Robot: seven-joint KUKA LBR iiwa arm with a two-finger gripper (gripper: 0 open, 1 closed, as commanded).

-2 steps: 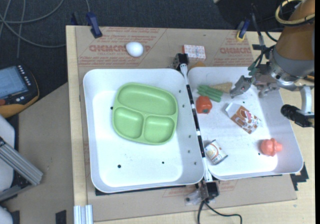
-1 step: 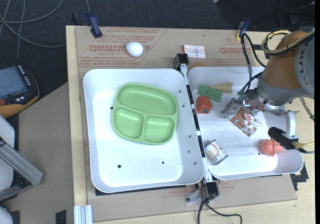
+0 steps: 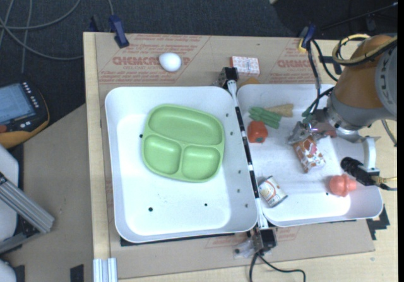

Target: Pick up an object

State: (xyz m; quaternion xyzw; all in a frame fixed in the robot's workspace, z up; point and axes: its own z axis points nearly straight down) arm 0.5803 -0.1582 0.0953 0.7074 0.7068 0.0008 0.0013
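We see the pincer low in the right bin, at the upper end of a red-and-white packet that lies flat on the bin floor. We cannot tell from this slanted view if it is open or closed, and we do not see the packet between its tips, so we do not count it as held.

We judge the packet is the likely target. It looks thin and crinkled, so the tips may pinch only one corner, and then it can slip or swing away on the lift. A flat packet also gives little to grip, so the tips may close on nothing.

Other things lie near: a red tomato and a green piece to the left, a small can against the bin's lower wall, and a pink ball near the arm. A sideways push can move the packet toward them.
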